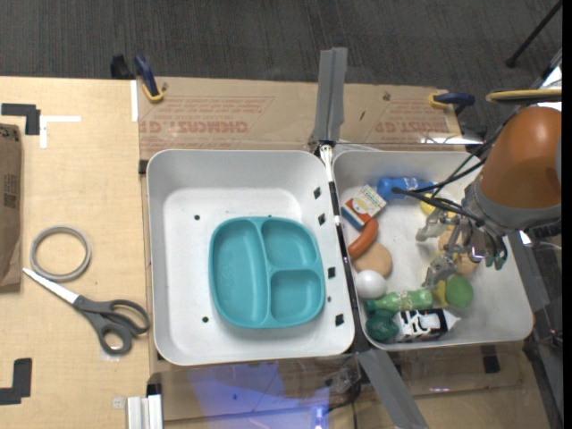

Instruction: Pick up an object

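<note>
Fingers [444,259] hover among crowded toys, green ball [458,292] adjacent.

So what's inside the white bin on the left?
The left bin holds a teal divided plate with three compartments, all bare. Around it the bin's white floor shows small dark holes. Whatever lies beneath the plate is covered, so I cannot tell.

The tray [266,271] is teal. The bins [174,239] are white. The ball [458,292] is green. The egg [370,283] is white.
</note>
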